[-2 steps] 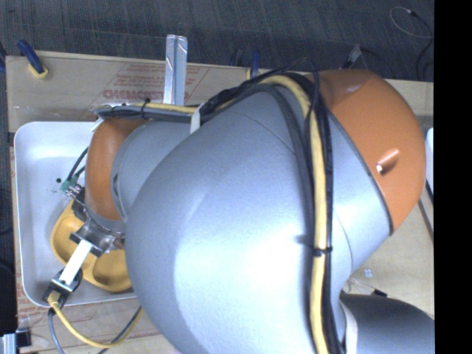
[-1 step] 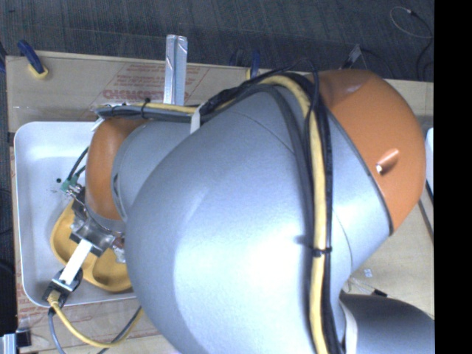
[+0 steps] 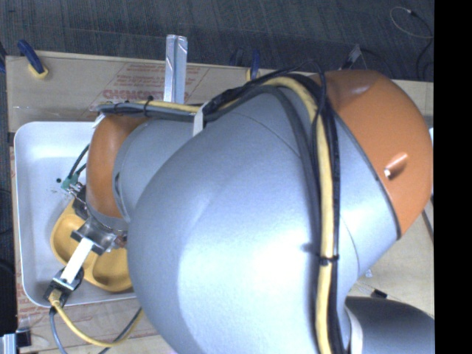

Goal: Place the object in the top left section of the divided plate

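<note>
The grey arm [image 3: 243, 227] with its orange band fills most of the frame, reaching from the right toward the lower left. Its wrist hangs over the white bin [image 3: 29, 198] at the left edge, which sits on the table [image 3: 66, 76]. A yellow plate [image 3: 66, 234] lies in the lower part of that bin, partly hidden under the wrist. The object to be placed cannot be made out; it may be behind the arm. Whether the fingers are open or closed cannot be told. A yellow cable [image 3: 88, 334] trails along the bottom left.
</note>
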`<action>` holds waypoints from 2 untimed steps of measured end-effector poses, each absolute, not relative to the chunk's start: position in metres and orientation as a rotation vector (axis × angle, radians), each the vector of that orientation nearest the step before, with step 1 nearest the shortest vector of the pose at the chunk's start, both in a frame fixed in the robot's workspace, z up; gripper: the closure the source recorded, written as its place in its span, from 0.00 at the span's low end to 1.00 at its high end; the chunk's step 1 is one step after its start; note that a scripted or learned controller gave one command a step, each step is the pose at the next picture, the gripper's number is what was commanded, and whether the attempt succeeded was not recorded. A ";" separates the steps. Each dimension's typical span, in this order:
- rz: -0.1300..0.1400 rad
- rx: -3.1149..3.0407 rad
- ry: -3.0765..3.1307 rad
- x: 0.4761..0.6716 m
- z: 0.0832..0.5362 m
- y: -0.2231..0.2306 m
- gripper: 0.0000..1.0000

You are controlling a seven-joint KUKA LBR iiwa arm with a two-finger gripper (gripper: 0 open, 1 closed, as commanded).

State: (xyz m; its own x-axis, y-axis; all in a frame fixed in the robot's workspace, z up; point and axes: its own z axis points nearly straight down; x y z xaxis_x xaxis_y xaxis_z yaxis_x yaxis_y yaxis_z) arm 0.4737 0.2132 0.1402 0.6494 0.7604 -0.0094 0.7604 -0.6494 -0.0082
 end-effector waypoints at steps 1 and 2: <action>0.019 -2.850 -1.315 0.474 0.140 0.213 0.00; 0.026 -2.845 -1.322 0.473 0.149 0.214 1.00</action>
